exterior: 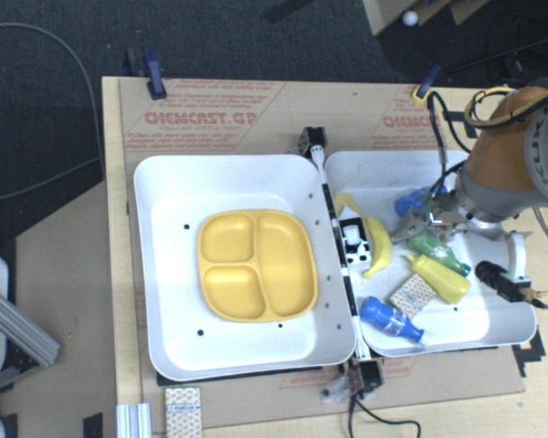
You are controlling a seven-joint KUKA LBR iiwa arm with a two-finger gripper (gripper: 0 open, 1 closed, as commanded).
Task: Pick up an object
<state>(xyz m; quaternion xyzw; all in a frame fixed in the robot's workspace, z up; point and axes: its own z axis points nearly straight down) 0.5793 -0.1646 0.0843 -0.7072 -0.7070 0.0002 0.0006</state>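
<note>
Tool [426,219]: low in right bin [507,322], by green bottle [436,245]; grip state — can't tell.
Yellow bottle [441,276]: just below green one.
Divided plate [257,265]: left bin [160,245], centre.

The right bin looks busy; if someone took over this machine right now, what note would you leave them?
Tool: low in the right bin, over the green object; whether it grips anything cannot be seen.
Right bin: banana, yellow bottle, blue bottle, blue object, patterned packet.
Left bin: yellow divided plate.
Done: nothing visibly lifted.
Left: pick up one object.
</note>
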